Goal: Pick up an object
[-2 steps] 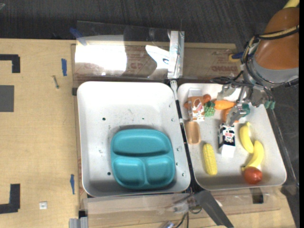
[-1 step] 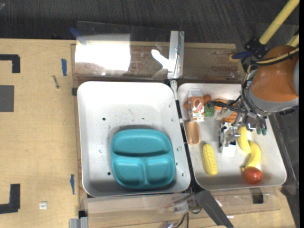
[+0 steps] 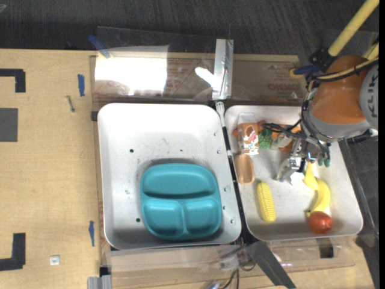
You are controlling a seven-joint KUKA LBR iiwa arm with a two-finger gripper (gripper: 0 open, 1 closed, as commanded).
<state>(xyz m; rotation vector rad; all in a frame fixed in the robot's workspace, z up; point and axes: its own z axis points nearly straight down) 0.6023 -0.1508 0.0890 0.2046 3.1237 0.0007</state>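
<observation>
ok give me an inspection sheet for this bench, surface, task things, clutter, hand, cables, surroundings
surface: tan bench bearing two white bins, left bin, right bin
job's things: in the right bin, corn cob, banana, tomato, bread roll, small carton
clutter: teal divided tray in the left bin
hand: hand low over the right bin, near the banana's upper end; nothing seen between its fingers
cables: dark cables around the orange wrist band
surroundings: clear sheet behind the bins, dark floor
</observation>
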